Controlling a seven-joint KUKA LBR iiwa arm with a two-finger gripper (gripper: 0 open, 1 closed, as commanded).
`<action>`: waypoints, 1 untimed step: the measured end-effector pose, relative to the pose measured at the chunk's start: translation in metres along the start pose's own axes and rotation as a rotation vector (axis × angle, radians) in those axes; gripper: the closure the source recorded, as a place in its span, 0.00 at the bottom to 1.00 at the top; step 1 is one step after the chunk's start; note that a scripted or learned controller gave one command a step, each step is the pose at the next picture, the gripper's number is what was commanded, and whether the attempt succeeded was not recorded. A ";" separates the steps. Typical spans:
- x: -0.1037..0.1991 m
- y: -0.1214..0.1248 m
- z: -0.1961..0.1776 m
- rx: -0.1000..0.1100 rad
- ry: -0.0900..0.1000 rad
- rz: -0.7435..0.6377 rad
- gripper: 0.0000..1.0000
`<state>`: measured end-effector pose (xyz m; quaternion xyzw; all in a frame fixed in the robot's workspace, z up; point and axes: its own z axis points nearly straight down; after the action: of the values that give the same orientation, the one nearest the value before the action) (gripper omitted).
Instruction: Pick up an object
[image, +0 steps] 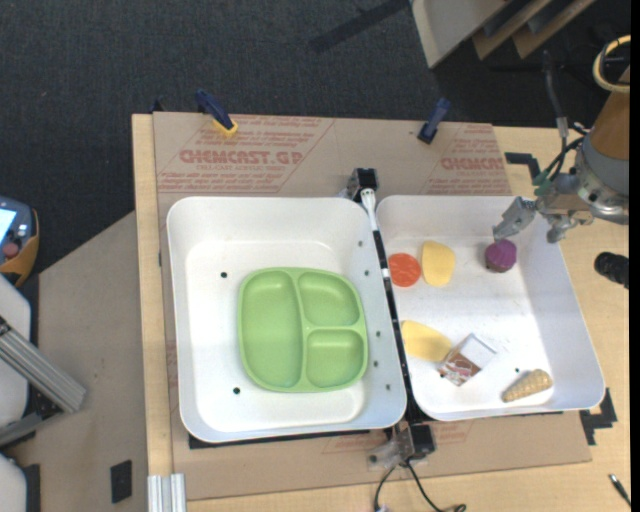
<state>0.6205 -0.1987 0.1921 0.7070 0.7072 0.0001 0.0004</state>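
My gripper (532, 224) hangs over the far right part of the right bin (575, 300), its two grey fingers spread open with nothing between them. A purple round object (501, 255) lies just below and slightly left of the left fingertip, apart from it. Further left sit an orange round piece (404, 269) and a pale yellow piece (437, 264), side by side. Toward the bin's near side lie a yellow wedge (425, 340), a small white and red packet (467, 361) and a tan cone (526, 385).
The left bin (190, 300) holds a green divided tray (301, 328). A black clip strip (378, 270) runs along the seam between the bins. Both bins rest on a cardboard sheet (250, 145) held by clamps at the back.
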 end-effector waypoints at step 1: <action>0.014 0.035 0.113 0.005 0.002 -0.003 0.00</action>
<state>0.6556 -0.1848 0.0789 0.7060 0.7082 -0.0008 -0.0019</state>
